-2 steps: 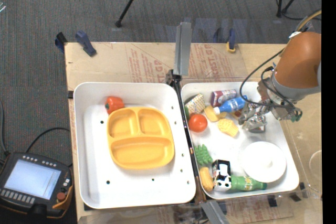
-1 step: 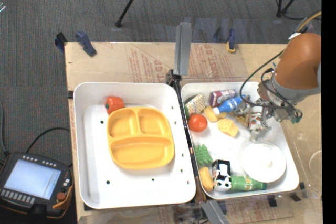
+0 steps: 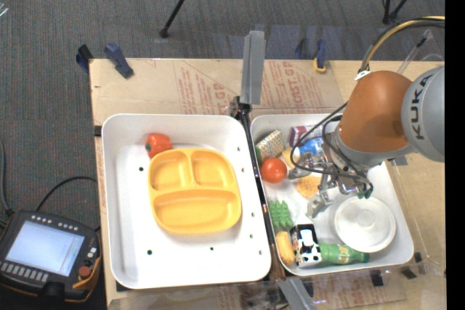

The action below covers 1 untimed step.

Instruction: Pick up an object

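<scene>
2 white bins (image 3: 116, 156), 1 yellow tray (image 3: 195, 190), 1 tomato (image 3: 274, 170), 1 white bowl (image 3: 365, 223).

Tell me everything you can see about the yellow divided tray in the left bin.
The yellow tray is a glossy, plastic-looking plate with rounded corners and three compartments: two small ones at the far side, one long one nearer the camera. All three look bare. It lies flat and right side up, slightly turned, near the middle of the left bin. A red pepper sits at its far left corner, apparently touching the rim.
</scene>
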Each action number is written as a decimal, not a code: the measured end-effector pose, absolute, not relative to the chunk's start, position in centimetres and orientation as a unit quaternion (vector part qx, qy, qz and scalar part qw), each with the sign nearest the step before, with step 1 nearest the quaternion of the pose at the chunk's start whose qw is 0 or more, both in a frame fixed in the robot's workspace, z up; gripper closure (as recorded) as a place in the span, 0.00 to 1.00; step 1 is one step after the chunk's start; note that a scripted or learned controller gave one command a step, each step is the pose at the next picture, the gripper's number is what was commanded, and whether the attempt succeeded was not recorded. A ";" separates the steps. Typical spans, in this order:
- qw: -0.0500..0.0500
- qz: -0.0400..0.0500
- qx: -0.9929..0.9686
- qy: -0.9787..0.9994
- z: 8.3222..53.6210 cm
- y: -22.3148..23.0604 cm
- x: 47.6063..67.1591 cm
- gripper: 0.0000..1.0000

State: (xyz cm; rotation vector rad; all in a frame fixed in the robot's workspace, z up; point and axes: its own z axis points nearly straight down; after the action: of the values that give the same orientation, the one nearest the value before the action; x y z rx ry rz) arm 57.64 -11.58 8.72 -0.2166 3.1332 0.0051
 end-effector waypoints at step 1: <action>0.002 0.001 -0.071 0.998 9.8 -11.5 57.8 1.00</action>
State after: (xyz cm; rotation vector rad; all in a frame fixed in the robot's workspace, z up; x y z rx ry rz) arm 57.78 -11.48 9.80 -0.2214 3.1299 0.0044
